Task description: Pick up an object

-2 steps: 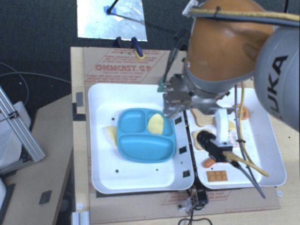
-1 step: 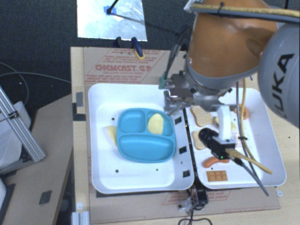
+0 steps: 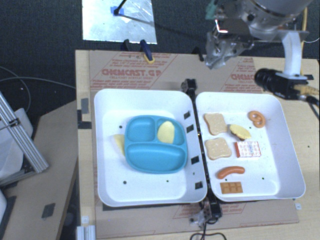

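Note:
My gripper (image 3: 218, 55) hangs high above the cardboard behind the right bin (image 3: 287, 149), apart from every object. In that bin lie two bread slices (image 3: 215, 123) (image 3: 218, 148), a yellow piece (image 3: 240, 131), a pretzel (image 3: 256, 118), a red-and-white packet (image 3: 248, 149), a sausage (image 3: 231, 171) and a brown waffle square (image 3: 231, 187). The left bin (image 3: 107, 184) holds a blue divided plate (image 3: 155, 154) with a pale yellow oval (image 3: 166, 132) in its upper right compartment. A yellow item (image 3: 119, 143) pokes out from under the plate's left side.
A black divider with clips (image 3: 195, 144) runs between the two bins. A blue-and-yellow clamp (image 3: 146, 51) sits on the cardboard's back edge. A shiny sheet (image 3: 119, 14) lies behind the bench, and a metal frame (image 3: 15, 134) stands at the left.

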Action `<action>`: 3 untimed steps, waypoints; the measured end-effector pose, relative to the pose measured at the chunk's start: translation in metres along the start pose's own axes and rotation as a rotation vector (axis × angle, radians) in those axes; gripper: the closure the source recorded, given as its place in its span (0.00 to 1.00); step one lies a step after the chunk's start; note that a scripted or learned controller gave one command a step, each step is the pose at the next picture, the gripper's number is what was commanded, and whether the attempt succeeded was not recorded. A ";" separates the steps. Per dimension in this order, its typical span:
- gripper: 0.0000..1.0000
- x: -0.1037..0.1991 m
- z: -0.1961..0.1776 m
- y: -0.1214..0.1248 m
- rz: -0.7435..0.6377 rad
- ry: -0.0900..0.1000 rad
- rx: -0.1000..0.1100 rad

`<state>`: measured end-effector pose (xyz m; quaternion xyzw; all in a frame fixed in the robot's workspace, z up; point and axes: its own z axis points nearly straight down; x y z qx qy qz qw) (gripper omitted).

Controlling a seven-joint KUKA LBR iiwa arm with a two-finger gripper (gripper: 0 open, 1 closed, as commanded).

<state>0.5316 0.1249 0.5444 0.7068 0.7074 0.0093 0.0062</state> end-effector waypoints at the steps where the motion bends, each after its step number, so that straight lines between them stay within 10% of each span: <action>1: 1.00 0.028 0.108 -0.036 -0.006 -0.005 0.029; 3: 1.00 0.027 0.082 -0.032 -0.016 -0.002 0.015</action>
